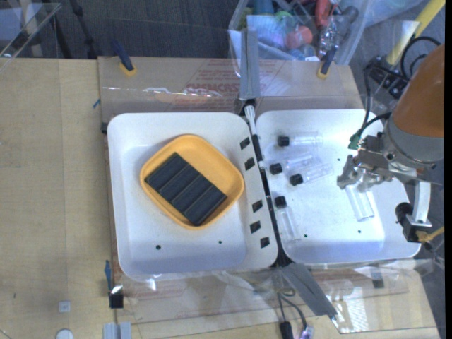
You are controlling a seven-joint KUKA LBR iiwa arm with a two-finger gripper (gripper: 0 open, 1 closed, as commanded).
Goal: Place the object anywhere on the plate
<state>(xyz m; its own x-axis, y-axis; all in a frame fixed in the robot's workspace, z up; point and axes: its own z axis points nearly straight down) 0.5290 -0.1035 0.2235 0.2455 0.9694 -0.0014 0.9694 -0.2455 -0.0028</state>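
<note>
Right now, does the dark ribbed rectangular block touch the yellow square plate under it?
Touching. In the camera view the dark ribbed rectangular block lies flat inside the yellow square plate in the left white bin, with yellow rim visible around it.

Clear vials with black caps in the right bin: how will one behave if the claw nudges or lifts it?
The clear vials lie on their sides and look cylindrical, so a nudge would probably roll one. They look small and see-through, likely light. Smooth walls may slip between the claw fingers.
</note>
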